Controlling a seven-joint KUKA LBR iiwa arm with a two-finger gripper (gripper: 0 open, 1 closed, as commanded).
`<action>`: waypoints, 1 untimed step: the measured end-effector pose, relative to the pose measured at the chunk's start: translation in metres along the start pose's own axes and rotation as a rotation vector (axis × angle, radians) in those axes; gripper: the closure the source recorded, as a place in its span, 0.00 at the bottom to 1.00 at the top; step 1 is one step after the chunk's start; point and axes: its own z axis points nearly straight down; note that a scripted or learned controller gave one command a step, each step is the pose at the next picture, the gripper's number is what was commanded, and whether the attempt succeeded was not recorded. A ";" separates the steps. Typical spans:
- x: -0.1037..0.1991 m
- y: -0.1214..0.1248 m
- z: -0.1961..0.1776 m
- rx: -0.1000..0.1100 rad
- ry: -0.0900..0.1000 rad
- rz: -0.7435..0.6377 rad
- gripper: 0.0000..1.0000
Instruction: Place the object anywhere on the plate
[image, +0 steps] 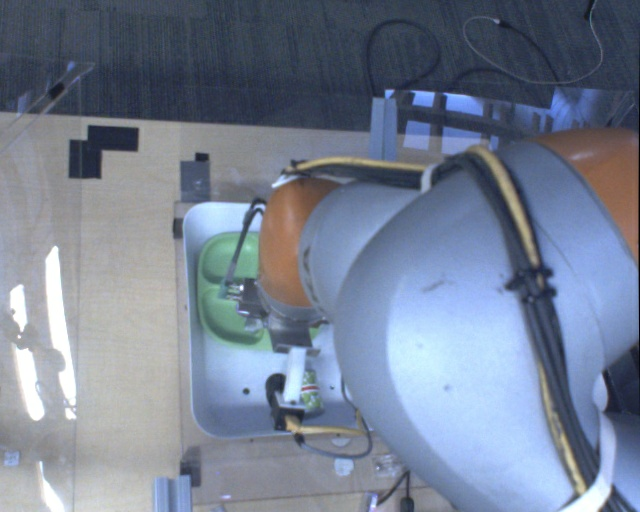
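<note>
Not done, by my read. The green plate (212, 270) sits in the upper left part of the white bin (215, 395), left of frame centre. The bare part of it that shows has nothing on it. The arm (450, 300) covers the plate's right side, so that part is unchecked.

The object (312, 393) looks like a small green, red and white item in the lower part of the bin. It lies below the plate in the frame and just off the arm's lower edge. It seems clear of the green rim, so off the plate. I can't tell if it rests on the bin floor or is lifted.

The hand (245, 298) is mostly tucked under the wrist, with metal bits poking out over the plate's right half. It is near the object but not at it. Wide or narrow: cannot tell. Nothing is visibly gripped.

Left to do, as judged: get the hand on the object, grip it, carry it up-left in the frame to the plate, then release.

Orientation: only a small patch of the object shows, the rest sits behind the arm. That patch reads slightly taller than wide in the frame, hinting at a long axis running top to bottom, but this is low confidence. Which end points where: too small and too hidden to say.

The pale wood worktop (100, 350) fills the left of the frame.
</note>
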 end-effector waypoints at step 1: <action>0.012 -0.021 -0.002 0.002 0.003 0.426 1.00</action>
